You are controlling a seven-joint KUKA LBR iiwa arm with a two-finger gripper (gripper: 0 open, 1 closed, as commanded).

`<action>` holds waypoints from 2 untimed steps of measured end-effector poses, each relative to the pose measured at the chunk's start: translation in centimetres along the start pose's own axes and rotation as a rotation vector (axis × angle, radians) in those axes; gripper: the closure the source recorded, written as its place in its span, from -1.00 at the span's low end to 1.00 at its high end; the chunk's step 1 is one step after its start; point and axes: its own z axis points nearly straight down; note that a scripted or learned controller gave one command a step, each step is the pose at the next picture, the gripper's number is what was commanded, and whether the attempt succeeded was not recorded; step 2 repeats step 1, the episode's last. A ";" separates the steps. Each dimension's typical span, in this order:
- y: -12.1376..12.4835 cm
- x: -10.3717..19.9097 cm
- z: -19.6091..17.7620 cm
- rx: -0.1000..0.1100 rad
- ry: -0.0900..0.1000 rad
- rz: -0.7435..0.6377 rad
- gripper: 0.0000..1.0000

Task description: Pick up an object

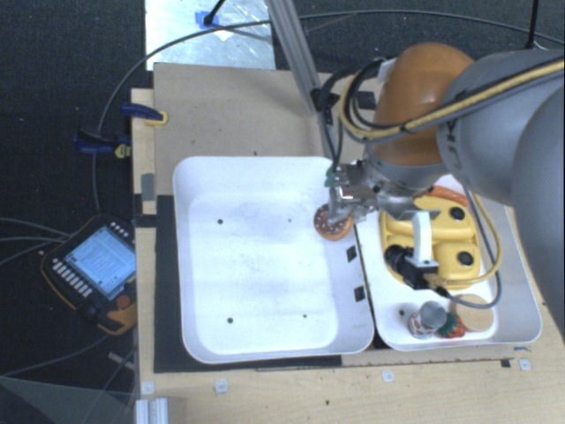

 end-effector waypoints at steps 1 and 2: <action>-2.8 4.6 -1.1 0.001 0.000 -0.001 1.00; -2.8 4.6 -1.1 0.001 0.000 -0.001 1.00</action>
